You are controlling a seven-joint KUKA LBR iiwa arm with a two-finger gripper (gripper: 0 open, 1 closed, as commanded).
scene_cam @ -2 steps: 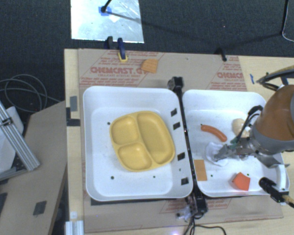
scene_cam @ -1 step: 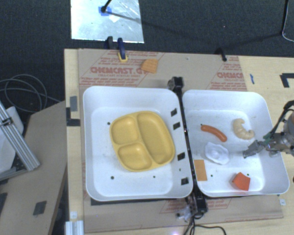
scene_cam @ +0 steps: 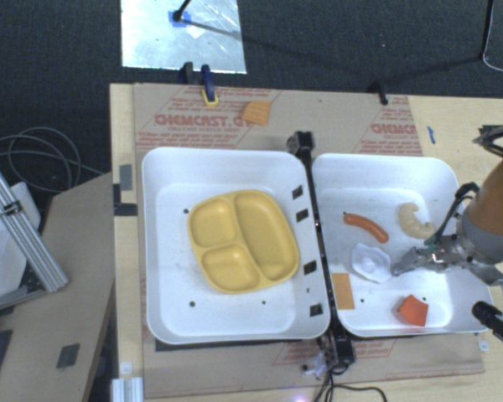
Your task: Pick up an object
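Here the two-finger gripper is seen low in the right white bin, just beside a small crumpled white plastic piece. That piece is judged light, soft and crushable — best pinched across its raised middle. Whether the jaws are open or closed cannot be told.

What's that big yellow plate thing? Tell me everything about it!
The yellow plate is a divided tray that looks like smooth plastic, with rounded corners and three sunken sections: two longer ones and a smaller one at the near-left. It lies flat, right side up, turned at a slant, in the middle of the left white bin. Its sections hold nothing, and it touches just the bin floor.
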